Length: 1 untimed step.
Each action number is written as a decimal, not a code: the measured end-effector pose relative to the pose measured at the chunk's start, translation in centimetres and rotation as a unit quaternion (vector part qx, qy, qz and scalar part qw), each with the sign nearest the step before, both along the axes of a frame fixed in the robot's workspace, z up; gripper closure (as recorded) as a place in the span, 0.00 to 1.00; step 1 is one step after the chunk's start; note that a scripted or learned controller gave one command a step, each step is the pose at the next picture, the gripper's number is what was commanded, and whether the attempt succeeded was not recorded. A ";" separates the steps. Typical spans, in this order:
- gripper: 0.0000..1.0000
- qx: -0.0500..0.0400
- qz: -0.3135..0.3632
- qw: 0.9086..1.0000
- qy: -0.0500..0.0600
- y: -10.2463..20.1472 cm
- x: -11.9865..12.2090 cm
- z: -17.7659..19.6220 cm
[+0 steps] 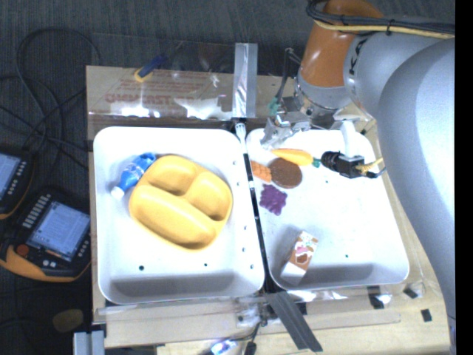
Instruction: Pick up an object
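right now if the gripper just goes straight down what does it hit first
Probably the right bin's floor near its back-left corner, just beside the orange carrot; the gripper hangs there, though depth is unclear.

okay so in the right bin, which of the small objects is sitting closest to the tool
The orange carrot-shaped piece, lying just below the tool at the bin's far edge. The brown disc, purple cluster and small carton each lie further toward the near side.

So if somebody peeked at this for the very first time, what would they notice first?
Probably the big yellow bread-shaped thing in the left bin, with a small blue and white item tucked at its upper left. Next, the huge grey arm with its orange band coming in from the right, its gripper over the top edge of the right bin, just above an orange carrot-like piece.
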<state>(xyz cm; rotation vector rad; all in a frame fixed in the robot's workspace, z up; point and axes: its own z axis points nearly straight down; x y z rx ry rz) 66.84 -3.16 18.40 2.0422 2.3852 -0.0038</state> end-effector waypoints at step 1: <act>0.00 0.000 0.000 1.000 0.000 0.0 0.0 0.0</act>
